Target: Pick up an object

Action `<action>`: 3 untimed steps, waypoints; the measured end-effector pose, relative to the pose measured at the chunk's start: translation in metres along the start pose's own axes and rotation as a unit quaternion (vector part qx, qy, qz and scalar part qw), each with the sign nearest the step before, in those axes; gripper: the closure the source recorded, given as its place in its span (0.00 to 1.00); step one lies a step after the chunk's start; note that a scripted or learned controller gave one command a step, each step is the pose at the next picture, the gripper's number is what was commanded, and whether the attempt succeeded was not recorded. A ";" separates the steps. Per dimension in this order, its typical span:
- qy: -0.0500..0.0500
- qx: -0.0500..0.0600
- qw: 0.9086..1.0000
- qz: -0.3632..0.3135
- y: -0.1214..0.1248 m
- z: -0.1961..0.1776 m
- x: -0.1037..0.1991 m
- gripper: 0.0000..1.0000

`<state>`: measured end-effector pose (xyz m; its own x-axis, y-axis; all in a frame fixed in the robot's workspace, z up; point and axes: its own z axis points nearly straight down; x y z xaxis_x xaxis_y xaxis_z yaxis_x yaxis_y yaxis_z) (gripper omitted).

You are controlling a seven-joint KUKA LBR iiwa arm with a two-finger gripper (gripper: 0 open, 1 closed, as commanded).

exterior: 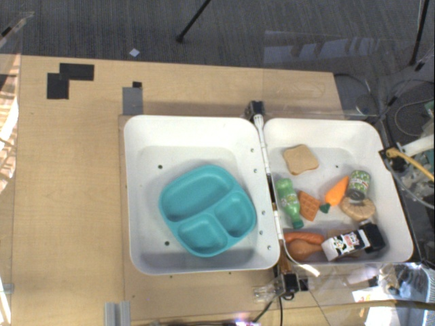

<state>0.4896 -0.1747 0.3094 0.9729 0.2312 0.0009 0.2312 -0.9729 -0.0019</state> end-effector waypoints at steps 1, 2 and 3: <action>0.000 -0.002 1.000 0.013 0.036 0.010 0.014 1.00; 0.001 -0.002 1.000 0.004 0.035 -0.002 0.017 1.00; -0.002 0.001 1.000 0.011 0.016 0.056 -0.001 1.00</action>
<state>0.4924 -0.1906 0.2530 0.9779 0.2088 -0.0032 0.2088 -0.9779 -0.0046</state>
